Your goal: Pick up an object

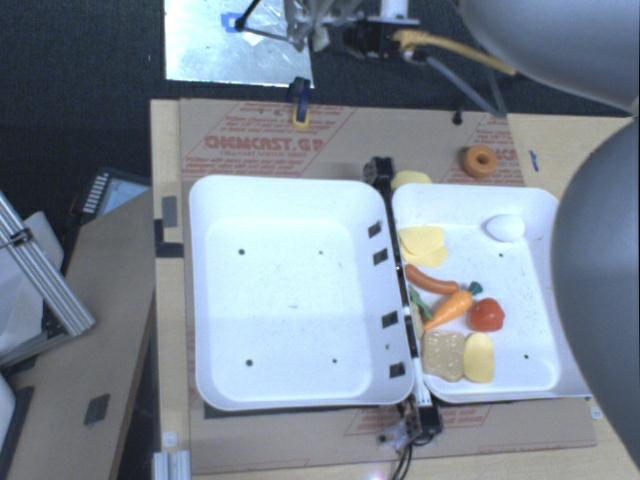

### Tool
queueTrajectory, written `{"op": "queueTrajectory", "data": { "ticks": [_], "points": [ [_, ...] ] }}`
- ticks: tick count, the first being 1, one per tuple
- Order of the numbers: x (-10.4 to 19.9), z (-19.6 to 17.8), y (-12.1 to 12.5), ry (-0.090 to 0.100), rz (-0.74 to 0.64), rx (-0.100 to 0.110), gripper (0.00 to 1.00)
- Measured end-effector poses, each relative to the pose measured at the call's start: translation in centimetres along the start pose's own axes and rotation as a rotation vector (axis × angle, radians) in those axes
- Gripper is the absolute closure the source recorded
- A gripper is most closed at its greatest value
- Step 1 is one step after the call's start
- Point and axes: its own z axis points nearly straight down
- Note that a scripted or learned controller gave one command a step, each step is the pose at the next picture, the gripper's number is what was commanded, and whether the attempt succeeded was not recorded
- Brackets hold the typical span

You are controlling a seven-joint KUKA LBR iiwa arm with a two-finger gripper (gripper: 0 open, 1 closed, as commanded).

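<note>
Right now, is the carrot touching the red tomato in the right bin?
Cannot tell. In the camera view the carrot lies just left of the tomato, its leafy end reaching the tomato's edge, but no plain gap or contact shows between them.

2 bins sit side by side on the table [260, 133], the left bin [285, 293] touching the right bin [530, 368] along a shared edge. In the right bin, an egg [504, 228] lies near the far rim, cheese slices [423, 246] lie by the shared edge, and nearer the front come a sausage [432, 282], a carrot [449, 308] and a tomato [487, 315], with a cracker [444, 354] and a lemon [479, 358] side by side nearest the front rim. Behind the right bin, on the table, a doughnut [480, 161] rests apart from it.
</note>
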Motion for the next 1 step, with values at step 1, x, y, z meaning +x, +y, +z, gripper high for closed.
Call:
{"op": "queueTrajectory", "data": {
  "ticks": [1],
  "points": [
    [0.01, -2.58, -0.03, 0.000, 0.000, 0.001, 1.00]
  ]
}}
